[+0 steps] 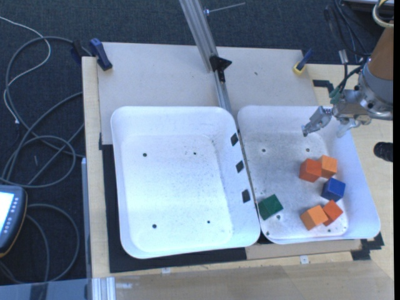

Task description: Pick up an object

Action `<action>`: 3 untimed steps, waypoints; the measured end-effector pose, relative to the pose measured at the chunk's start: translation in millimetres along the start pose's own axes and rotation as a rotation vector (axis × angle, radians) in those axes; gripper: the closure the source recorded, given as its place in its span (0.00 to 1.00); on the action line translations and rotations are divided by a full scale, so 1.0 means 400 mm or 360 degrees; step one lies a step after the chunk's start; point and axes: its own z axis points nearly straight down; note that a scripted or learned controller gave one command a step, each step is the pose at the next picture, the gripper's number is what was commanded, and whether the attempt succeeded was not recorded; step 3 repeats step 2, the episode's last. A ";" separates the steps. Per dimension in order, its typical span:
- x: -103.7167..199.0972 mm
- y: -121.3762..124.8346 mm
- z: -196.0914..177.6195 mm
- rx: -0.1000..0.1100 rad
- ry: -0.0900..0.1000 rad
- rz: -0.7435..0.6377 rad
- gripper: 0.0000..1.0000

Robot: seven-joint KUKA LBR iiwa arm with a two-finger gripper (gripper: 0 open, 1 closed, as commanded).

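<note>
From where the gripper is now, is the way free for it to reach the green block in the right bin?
Probably yes. The gripper is above the far part of the right bin, and the green block lies alone near the front-left corner, apart from the orange and blue blocks.

— Where are we? 
— A robotics lab: loose cables [28, 136] snake over dark carpet [125, 8] at left, clamps [100, 53] pin the bench board [156, 74], a metal pole [199, 27] rises top centre.

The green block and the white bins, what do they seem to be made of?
The green block looks like painted wood or foam: flat matte colour, crisp edges; hard to say which. The white bins look like thin moulded plastic, with rounded corners, a slight sheen and dark scuff speckles.
</note>
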 end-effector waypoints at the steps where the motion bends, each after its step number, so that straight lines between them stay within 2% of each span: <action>1: -0.120 -0.112 0.315 0.0013 0.0001 0.0007 0.00; 2: -0.116 -0.104 0.304 -0.0003 -0.0002 0.0001 0.00; 3: -0.116 -0.104 0.304 -0.0003 -0.0002 0.0001 0.00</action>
